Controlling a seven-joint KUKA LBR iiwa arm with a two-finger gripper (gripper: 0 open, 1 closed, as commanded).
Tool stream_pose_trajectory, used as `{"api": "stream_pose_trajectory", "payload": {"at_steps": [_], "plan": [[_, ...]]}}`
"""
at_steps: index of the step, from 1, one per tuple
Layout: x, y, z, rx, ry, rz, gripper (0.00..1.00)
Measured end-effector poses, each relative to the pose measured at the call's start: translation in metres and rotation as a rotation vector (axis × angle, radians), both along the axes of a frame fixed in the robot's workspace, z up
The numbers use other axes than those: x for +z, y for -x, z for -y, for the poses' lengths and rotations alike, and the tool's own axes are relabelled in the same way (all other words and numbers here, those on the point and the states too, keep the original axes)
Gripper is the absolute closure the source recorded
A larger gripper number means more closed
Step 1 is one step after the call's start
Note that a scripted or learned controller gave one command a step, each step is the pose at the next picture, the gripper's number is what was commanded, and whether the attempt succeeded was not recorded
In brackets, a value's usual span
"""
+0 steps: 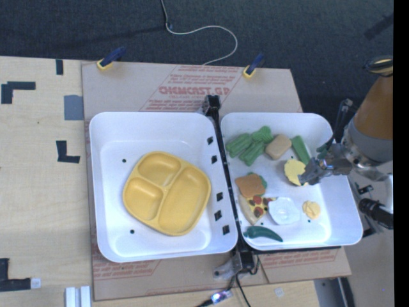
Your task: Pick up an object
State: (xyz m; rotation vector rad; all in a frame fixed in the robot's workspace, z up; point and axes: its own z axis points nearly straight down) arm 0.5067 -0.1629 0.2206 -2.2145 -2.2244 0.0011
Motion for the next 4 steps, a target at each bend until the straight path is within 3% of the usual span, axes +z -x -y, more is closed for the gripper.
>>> {"api": "stream_pose_trajectory", "payload": {"at_steps": [1, 3, 4], "plan": [[0.01, -0.001, -0.052, 0.003, -0.001, 0.001, 1.0], [-0.007, 0.006, -0.174, 0.003, 0.0, -0.002, 1.0], [0.01, 0.001, -0.221, 0.002, 0.0, 0.001, 1.0]]}}
